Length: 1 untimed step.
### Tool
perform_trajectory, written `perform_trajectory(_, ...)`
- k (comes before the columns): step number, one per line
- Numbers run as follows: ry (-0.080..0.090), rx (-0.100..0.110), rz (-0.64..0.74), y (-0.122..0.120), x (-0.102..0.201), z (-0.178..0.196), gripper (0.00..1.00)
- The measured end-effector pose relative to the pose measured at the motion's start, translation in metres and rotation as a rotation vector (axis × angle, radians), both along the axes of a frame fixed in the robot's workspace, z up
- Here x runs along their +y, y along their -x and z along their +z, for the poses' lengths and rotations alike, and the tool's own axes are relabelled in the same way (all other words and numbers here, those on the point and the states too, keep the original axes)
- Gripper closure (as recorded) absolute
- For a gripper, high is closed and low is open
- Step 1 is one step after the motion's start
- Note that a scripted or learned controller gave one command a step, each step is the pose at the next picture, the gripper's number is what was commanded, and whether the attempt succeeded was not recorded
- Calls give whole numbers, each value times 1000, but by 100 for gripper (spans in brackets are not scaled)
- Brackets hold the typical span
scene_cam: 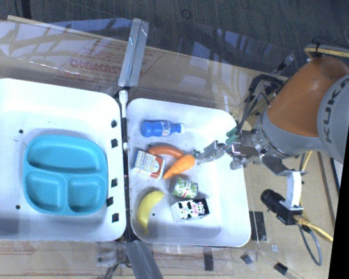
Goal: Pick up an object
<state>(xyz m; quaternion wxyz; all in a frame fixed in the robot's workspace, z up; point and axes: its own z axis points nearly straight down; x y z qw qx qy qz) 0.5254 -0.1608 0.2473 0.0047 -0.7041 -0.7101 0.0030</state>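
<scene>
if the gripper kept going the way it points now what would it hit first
Likely the carrot: the gripper points left and slightly down over the right bin, and the carrot's tip lies just ahead. Height above it is unclear.

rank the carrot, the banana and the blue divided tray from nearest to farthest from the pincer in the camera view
1. Carrot: in the right bin, just left of the pincer.
2. Banana: near the right bin's lower left corner.
3. Blue divided tray: in the left bin, across the divider.
</scene>
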Motion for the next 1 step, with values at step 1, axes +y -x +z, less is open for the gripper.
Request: perform_trajectory(1,-1,-1,109,-11,-3,-140,0)
